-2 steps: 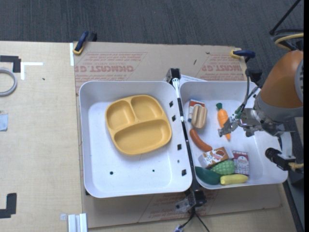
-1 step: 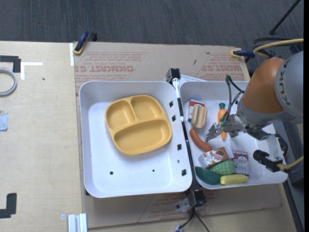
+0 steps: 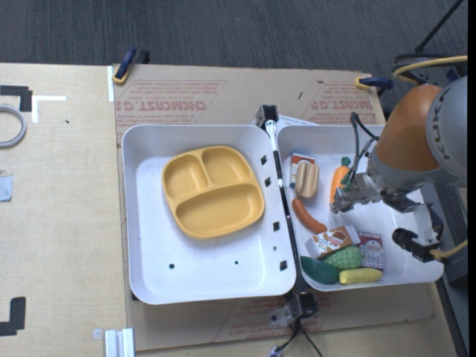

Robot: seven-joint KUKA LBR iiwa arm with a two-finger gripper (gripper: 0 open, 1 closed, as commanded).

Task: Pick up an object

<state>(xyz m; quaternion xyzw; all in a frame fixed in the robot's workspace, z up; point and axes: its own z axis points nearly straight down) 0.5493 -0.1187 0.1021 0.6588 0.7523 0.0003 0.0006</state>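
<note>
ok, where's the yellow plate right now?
The yellow plate lies in the left bin, upper middle, apart from the toy food in the right bin, where the gripper hangs.

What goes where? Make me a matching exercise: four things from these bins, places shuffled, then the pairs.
Things:
1. plate
2. carrot
3. banana
4. sausage

Places:
A. near edge of the right bin, beside the corn
B. left bin
C. right bin, by the divider, below the hot dog
D. right bin, next to the pincer

Pairs: 1-B, 2-D, 3-A, 4-C
</note>
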